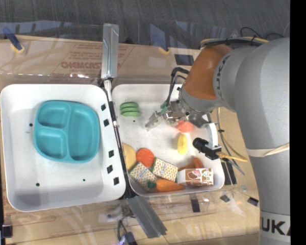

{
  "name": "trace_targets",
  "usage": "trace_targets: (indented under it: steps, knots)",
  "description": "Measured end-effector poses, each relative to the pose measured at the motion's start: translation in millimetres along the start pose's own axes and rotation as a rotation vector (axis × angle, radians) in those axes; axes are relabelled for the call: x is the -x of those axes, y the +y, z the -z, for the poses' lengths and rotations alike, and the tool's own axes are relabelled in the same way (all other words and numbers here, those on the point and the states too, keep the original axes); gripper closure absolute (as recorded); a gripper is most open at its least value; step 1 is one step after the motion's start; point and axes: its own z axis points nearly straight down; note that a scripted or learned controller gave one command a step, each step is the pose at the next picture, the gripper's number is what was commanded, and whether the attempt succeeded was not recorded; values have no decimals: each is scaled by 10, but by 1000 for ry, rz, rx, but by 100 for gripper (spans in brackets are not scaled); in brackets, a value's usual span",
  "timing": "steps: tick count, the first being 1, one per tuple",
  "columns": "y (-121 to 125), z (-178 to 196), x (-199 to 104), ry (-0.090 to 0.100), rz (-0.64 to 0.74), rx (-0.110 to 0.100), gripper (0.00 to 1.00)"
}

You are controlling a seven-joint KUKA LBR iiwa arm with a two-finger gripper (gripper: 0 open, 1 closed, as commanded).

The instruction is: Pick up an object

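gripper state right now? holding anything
gripper: over the right bin, near the green object; open or shut cannot be told, nothing visibly held.

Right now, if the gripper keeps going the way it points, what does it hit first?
The gripper points toward the view's left, low over the right bin's floor. Probably bare floor first; the green ridged object sits just beyond, slightly above that line. Height is unclear.

I log: arm over right bin | gripper low above bare floor near green ridged piece | toy food heaped along near wall | teal divided plate in left bin.
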Motion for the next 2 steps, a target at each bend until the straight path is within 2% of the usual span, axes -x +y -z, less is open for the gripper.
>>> trace_targets:
  steps: [1,2]
  knots:
    - [555,76,-2,-2,416,6,0]
    - [-643,747,515,-3,413,5,0]
